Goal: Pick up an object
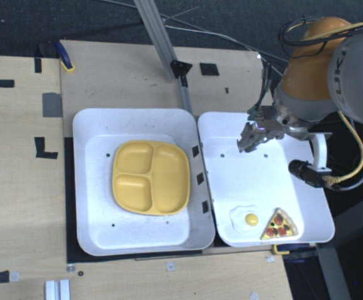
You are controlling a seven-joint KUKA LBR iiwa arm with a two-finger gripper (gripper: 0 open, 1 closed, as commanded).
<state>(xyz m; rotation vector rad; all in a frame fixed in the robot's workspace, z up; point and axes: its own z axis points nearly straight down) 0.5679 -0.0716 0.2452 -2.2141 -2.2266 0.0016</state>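
Pale wooden boards make up the bench point(19, 186), marked with scraps of black tape, and two shallow white bins sit on it side by side. Left in the view, one bin point(94, 124) holds a yellow sectioned tray point(150, 177) lying flat near its middle. Beside it, the right bin point(231, 127) carries two small toys in its near corner: a fried egg point(245, 218) and, just beside it, a pizza slice point(279, 224).

As far as I can judge, nothing has been picked up: all three objects rest on the bin floors, so the whole grasp and lift remain to be done.

From the right, the grey arm with its orange band point(312, 67) reaches over the far part of the right bin. Its tool point(248, 142) points down and toward the bin's middle, hanging over bare floor, well apart from the egg and pizza slice. Whether the tool is clenched or released I cannot tell, and nothing is seen in it.
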